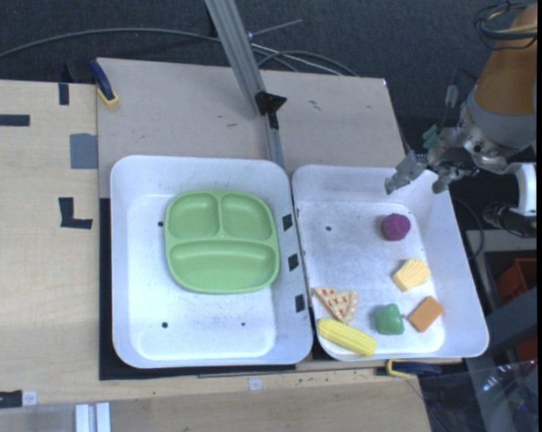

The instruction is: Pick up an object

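The right bin holds several toy foods: a purple ball, a yellow cheese wedge, an orange block, a green pepper, a waffle-like pizza slice and a corn cob. My gripper hovers over the bin's far right corner, above and to the right of the purple ball. Its two grey fingers are spread apart with nothing between them.
The left bin carries a green divided plate. A slanted metal post rises behind the bins. Cables run across the dark floor at the back, and a blue-and-yellow clamp sits on the bench's far left.
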Controlling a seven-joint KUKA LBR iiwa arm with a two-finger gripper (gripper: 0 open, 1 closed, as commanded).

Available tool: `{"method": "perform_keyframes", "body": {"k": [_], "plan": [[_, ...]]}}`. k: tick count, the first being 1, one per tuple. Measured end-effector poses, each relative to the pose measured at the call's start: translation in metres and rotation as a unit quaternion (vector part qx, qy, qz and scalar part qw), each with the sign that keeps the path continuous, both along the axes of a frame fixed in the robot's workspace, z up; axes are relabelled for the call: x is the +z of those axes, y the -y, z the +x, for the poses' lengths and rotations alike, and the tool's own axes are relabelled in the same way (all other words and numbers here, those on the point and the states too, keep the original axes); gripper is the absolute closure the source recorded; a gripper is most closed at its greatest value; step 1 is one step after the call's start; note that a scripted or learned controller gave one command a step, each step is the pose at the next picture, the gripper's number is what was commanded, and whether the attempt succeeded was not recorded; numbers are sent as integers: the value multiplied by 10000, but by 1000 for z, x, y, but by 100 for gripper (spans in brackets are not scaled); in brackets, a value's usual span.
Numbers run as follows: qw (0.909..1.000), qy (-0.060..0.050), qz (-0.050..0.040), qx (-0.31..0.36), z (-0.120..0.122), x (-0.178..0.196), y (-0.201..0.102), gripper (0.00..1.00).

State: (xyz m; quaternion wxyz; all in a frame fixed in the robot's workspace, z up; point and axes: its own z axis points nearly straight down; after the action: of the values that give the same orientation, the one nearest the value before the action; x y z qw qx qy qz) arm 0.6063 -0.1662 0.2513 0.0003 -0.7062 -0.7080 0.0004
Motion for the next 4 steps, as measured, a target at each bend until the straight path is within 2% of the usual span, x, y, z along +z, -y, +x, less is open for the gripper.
{"method": "perform_keyframes", "body": {"k": [1, 3, 4], "plan": [[10000, 0, -1, 1, 0, 0, 0, 0], [10000, -29, 3, 0, -18, -100, -12, 0], [10000, -61, -17, -41, -27, -143, -2, 0]]}}
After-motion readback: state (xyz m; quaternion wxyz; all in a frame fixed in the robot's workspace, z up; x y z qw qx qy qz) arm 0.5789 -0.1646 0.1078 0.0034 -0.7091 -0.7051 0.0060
